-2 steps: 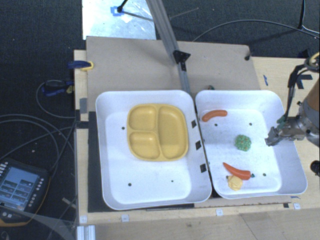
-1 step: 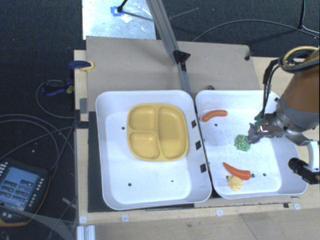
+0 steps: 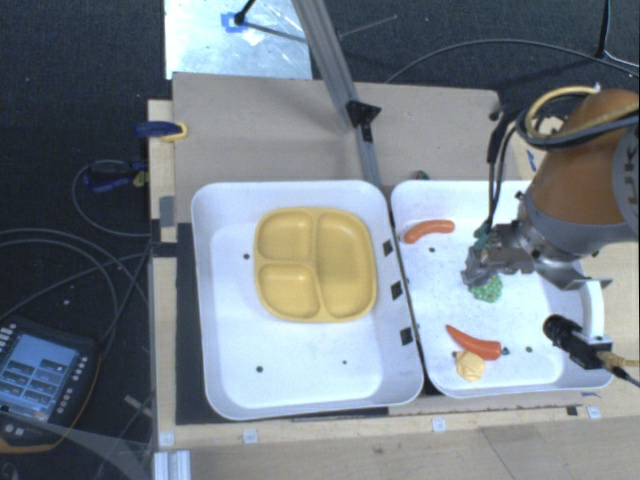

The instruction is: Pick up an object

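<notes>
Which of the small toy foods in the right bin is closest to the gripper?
The green broccoli-like piece, directly beneath the gripper; the orange sausage, red chili and yellow piece lie farther.

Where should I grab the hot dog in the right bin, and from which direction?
Grip the hot dog across its narrow middle, coming straight down. It lies flat and alone near the right bin's far-left corner, slightly curved, long axis roughly left-right, so set the fingers across its width. The gripper sits over the green piece.

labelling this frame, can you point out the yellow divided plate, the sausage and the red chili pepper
yellow divided plate point(image 3: 316, 264), camera view, on the ridge between its compartments
sausage point(image 3: 428, 231), camera view, on the middle of its length
red chili pepper point(image 3: 476, 343), camera view, on its thick middle part
</notes>
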Tool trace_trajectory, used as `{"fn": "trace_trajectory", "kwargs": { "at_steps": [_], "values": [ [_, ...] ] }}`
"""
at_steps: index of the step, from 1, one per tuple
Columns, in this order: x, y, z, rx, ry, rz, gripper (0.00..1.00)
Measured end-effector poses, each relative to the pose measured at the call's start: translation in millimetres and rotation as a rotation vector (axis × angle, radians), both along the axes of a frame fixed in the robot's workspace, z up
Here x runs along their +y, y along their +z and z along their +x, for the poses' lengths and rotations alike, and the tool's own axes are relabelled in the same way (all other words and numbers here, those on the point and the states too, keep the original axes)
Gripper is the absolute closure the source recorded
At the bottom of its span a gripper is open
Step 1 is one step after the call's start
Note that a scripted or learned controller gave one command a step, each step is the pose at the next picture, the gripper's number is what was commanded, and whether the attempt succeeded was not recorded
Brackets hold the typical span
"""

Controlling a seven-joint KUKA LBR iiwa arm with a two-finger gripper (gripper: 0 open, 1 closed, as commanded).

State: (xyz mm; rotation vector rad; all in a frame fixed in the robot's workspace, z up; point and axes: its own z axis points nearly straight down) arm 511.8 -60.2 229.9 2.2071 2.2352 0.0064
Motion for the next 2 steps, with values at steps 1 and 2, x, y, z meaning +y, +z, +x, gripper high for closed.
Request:
{"fn": "trace_trajectory", "kwargs": {
  "at_steps": [1, 2],
  "values": [
    [53, -9, 2, 0.003, -0.001, 0.0, 1.0],
    [106, 4, 2, 0.0, 0.0, 0.0, 1.0]
  ]
}}
